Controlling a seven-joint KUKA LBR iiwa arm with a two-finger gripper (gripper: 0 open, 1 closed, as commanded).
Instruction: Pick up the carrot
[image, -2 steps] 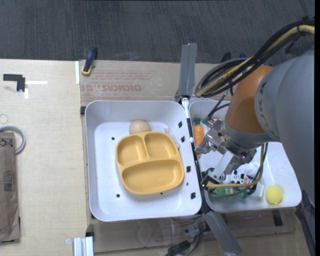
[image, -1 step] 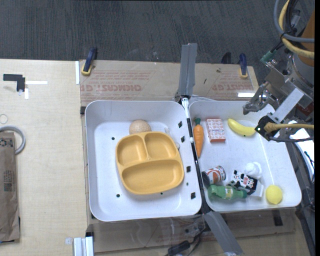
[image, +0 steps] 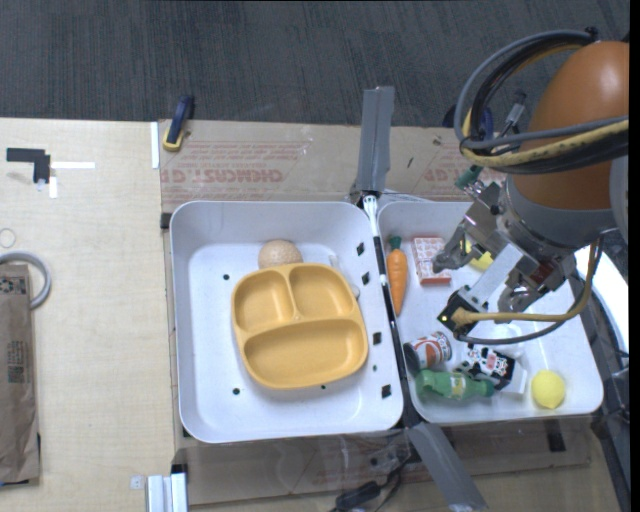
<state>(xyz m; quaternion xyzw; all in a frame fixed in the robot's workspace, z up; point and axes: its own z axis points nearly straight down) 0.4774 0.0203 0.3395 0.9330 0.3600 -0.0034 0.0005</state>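
The carrot, orange with a green top, lies lengthwise against the left wall of the right bin, green end pointing to the back. My gripper hangs over the middle of the right bin, to the right of the carrot and clear of it. A red and white box lies between the gripper and the carrot. The wrist hides part of the bin floor beneath it.
Near the right bin's front lie a small can, a green bottle, a black and white toy and a yellow lemon. The left bin holds a yellow divided plate and a beige roll.
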